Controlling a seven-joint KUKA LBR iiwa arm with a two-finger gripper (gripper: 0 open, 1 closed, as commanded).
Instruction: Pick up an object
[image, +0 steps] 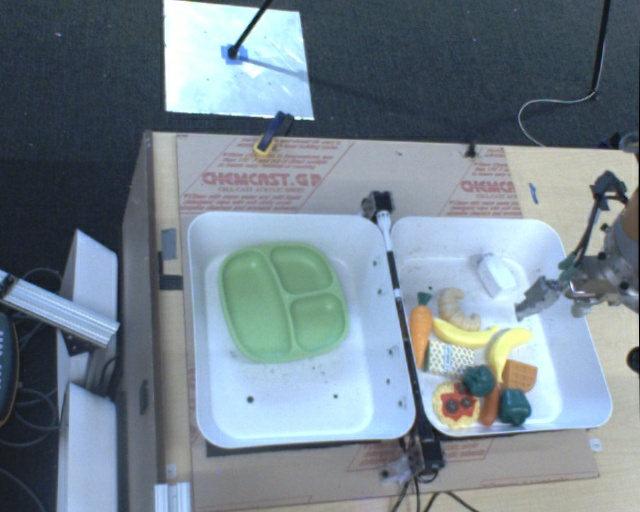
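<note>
The right bin (585, 375) holds a pile of toy food. It includes an orange carrot (421, 330), two yellow bananas (462, 333) (507, 345), a beige piece (452, 300), an orange block (519, 375), dark green pieces (478, 380) and a yellow disc with red dots (456, 403). A white object (497, 272) lies apart at the bin's back. My gripper (535, 298) reaches in from the right and hangs low over the bin. It sits just right of the white object and above the right banana. Nothing shows in its grasp.
In the left bin (290, 415) lies a green divided plate (283, 300). A black rail (396, 300) separates the bins. A yellow-and-black clip (270, 135) rests at the bench's back edge. Grey metal parts (60, 310) stand off the bench's left side.
</note>
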